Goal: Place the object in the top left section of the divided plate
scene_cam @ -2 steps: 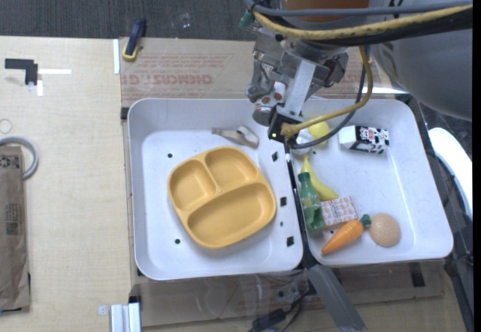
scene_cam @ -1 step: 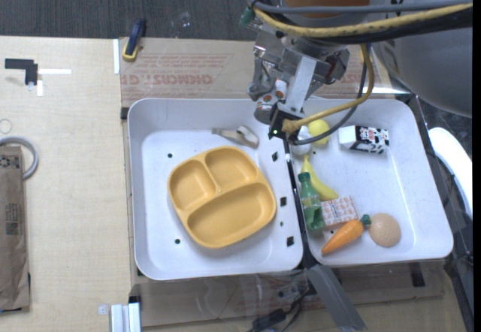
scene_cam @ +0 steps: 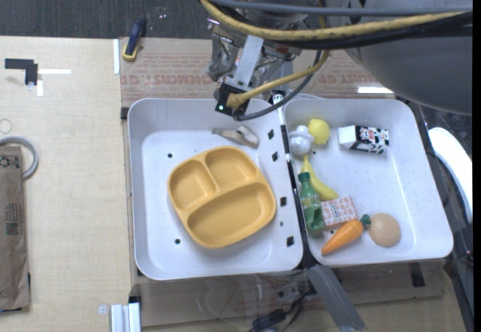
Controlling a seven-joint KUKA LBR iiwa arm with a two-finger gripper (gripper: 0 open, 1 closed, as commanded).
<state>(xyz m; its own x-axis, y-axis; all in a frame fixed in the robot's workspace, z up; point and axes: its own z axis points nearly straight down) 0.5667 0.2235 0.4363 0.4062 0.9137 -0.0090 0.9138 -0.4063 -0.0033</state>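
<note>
Wooden table (scene_cam: 60, 173) with two white bins on it, side by side. Left bin (scene_cam: 150, 248) has the yellow divided plate (scene_cam: 222, 197), all three sections bare. Right bin (scene_cam: 421, 233) has a lemon (scene_cam: 319, 130), banana (scene_cam: 319, 185), carrot (scene_cam: 343, 236), egg (scene_cam: 384, 230), green bottle (scene_cam: 310, 201) and a little milk carton (scene_cam: 364, 137). The hand (scene_cam: 237, 131) hangs over the left bin's far edge; can't tell what it's doing, the cables hide it. Doesn't look like anything's been picked, so my worry is it drops nothing, or lets go too far back and misses the plate.
</note>
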